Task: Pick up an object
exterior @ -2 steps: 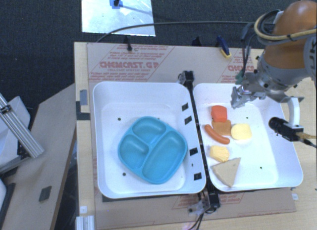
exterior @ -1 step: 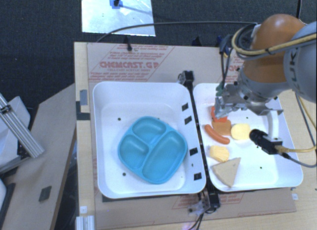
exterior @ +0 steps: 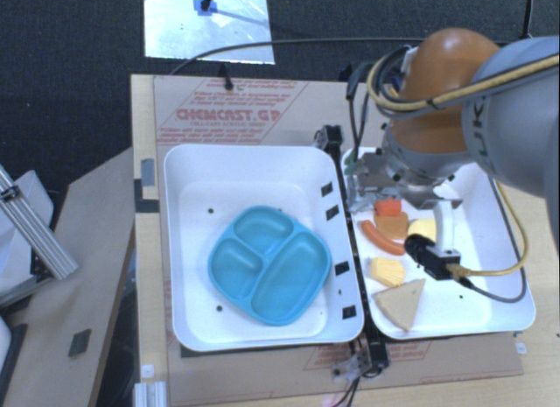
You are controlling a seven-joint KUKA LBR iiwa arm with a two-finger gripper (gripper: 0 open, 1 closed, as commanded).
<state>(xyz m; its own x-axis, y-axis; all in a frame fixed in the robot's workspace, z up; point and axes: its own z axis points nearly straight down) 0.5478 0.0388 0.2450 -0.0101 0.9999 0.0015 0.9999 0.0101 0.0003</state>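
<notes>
Reaching in from the right, my grey arm point(exterior: 516, 108) with its orange band point(exterior: 442, 86) hangs over the right bin point(exterior: 507, 305), and it hides much of that bin's far half. My pincer point(exterior: 394, 188) sits low over the bin's near-left part, just above the food pieces; whether it is open or closed I cannot tell, since my wrist covers it.

Under everything lies the bench point(exterior: 105, 221), with a brown board point(exterior: 232, 108) printed in red letters lying beneath both bins. A shiny square sheet point(exterior: 207, 11) lies on the dark floor beyond.

The left bin point(exterior: 188, 186) holds a blue divided plate point(exterior: 269, 263), lying flat near its middle. Black clips point(exterior: 337, 213) line the wall where the two bins meet.

In the right bin lie the things I could pick. A tan wedge point(exterior: 402, 302) lies nearest the front rim. A yellow chunk point(exterior: 388, 270) lies just behind it. An orange sausage point(exterior: 382, 237) lies slantwise beyond that, with a red-orange block point(exterior: 390, 214) just beside it, right below my wrist. A pale yellow piece point(exterior: 423, 228) sits to their right, partly behind a black fitting point(exterior: 429, 255) from which a yellow cable point(exterior: 499, 267) runs.
</notes>
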